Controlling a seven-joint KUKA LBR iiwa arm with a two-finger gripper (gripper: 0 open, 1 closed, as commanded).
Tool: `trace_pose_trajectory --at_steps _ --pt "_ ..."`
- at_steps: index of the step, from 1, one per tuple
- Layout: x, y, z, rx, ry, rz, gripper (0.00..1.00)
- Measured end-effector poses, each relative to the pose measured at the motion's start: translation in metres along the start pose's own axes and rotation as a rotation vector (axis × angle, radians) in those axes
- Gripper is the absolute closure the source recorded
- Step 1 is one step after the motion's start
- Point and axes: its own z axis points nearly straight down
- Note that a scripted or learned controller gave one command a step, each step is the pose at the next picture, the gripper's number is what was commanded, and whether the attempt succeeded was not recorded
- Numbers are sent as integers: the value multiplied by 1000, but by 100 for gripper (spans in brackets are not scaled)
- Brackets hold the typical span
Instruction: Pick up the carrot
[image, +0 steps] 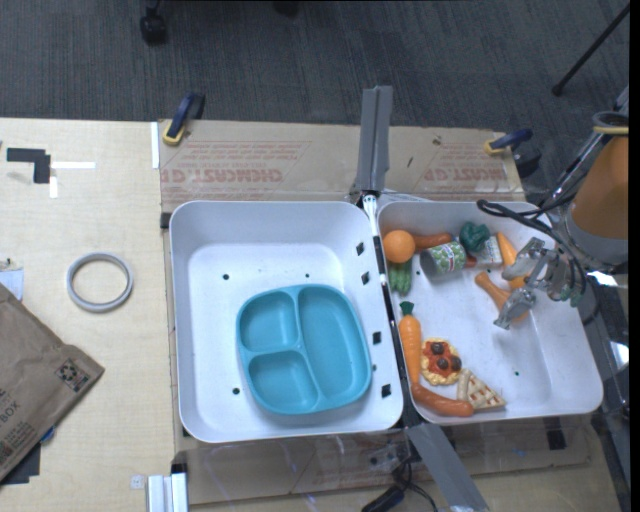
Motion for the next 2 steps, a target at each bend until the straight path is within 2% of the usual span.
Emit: trace_pose_trajectory --at_steps 1,2 --pt "-12 2 10 2 1 -331 0" --pt "-13 2 0 -1 -3 -326 100"
